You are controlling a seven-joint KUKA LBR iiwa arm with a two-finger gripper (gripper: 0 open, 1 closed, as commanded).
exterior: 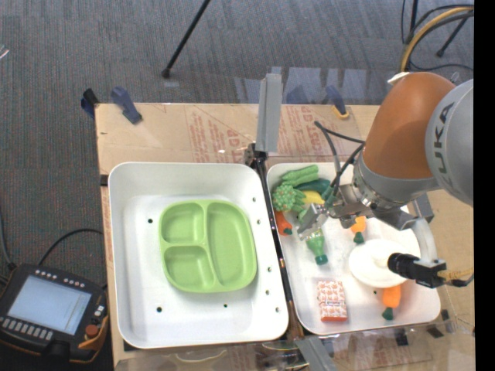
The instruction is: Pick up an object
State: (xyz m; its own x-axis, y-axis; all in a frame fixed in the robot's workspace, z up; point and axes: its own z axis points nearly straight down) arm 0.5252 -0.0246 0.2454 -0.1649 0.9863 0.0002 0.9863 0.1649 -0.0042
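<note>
Arm [418, 141] bends in from right over the right bin [433, 304], tool [313, 221] low above a green toy bottle [316, 247], its opening impossible to tell.

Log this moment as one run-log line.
arm: over right bin | gripper: low among toy food, beside green bottle | grasp: not visible | left bin: green divided plate

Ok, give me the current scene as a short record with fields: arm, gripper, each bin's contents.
arm: KUKA arm reaching over right bin
gripper: gripper low among the toys, above green bottle; grasp cannot be told
left bin: green divided plate
right bin: toy broccoli, green bottle, white plate, red-and-white box, toy carrot
</note>
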